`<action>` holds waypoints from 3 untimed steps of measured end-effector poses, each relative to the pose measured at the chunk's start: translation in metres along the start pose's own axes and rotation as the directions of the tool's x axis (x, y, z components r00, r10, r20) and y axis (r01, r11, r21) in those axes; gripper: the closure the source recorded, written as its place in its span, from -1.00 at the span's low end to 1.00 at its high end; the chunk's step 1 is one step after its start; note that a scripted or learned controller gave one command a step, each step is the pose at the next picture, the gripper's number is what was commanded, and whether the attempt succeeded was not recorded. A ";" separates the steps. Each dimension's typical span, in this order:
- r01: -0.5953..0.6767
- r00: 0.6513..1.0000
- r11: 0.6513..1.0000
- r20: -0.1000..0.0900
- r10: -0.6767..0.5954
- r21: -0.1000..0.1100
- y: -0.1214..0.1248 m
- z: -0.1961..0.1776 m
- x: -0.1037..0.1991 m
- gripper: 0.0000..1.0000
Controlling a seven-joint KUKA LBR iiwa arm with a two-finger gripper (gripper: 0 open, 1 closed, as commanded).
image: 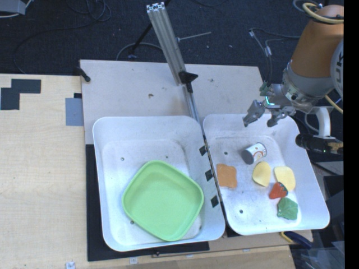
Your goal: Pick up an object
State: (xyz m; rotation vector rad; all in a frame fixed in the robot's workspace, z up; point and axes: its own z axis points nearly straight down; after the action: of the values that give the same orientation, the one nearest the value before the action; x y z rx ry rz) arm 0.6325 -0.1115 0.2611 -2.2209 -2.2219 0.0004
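Plate (163, 200) in left bin (112, 133); small items (269, 184) in right bin (308, 206).

From where I stand, nothing here can be read. The small can (255, 152) lying in the right bin (314, 206) carries a printed label, but it is too small and blurred to make out any words.

In my right bin (314, 206) lie an orange slab (226, 175), small can (254, 152), two yellow pieces (262, 174), red item (277, 191) and green item (288, 208).
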 end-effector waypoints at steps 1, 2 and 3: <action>0.000 1.000 1.000 0.000 0.000 0.000 0.000 0.000 0.000 -1.00; 0.001 1.000 1.000 0.000 -0.001 0.004 0.003 0.043 0.002 -1.00; 0.000 1.000 1.000 -0.001 0.000 0.006 0.001 0.104 0.010 -1.00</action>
State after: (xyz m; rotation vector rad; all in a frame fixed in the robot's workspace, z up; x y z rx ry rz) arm 0.6333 -0.1017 0.1573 -2.2177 -2.2188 0.0057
